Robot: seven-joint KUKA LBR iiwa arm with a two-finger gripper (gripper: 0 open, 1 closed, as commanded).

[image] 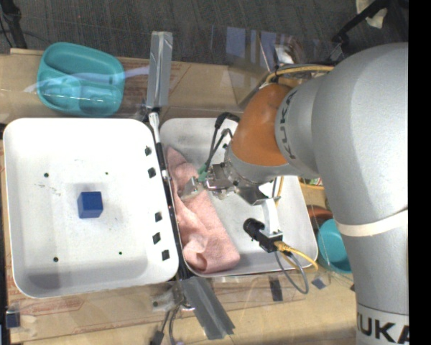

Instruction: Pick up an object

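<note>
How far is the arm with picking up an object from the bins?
Done: the arm has reached into the right bin, and the gripper sits at the pink cloth. In hand: nothing visibly lifted; the cloth lies in the bin. Left: grasping and raising. The blue cube rests untouched in the left bin.

Dark grey carpet floor (201,6) is showing beyond a wooden bench (201,74). Black stand legs (7,9) are standing at top left. Even overhead light is falling, no strong shadows.
</note>
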